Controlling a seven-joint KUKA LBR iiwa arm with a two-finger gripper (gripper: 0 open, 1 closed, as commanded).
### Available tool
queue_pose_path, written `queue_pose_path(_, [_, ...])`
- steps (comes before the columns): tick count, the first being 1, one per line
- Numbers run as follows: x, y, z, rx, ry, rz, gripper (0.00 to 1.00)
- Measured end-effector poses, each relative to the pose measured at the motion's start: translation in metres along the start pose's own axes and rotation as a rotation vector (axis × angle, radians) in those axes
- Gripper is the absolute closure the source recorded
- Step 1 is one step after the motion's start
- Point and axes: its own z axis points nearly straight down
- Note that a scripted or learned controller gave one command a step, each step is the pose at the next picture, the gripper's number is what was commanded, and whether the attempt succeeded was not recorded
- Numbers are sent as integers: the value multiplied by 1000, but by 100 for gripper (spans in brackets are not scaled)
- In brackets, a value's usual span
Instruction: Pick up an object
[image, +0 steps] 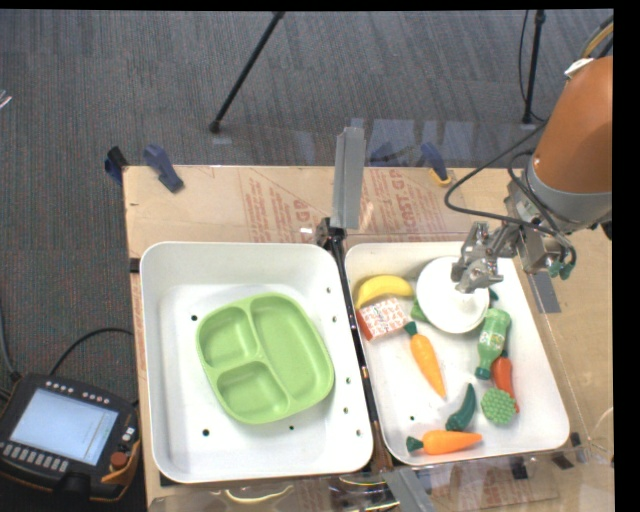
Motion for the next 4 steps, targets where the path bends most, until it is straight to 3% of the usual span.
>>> queue_pose_path(1, [70, -4, -8, 1, 9, 52, 100])
queue_pose_path(2, [70, -3, -6, 0, 11, 51, 0])
queue_pose_path(3, [121, 2, 119, 1, 23, 225, 0])
queue_pose_path(4, [85, 23, 197, 2, 23, 303, 0])
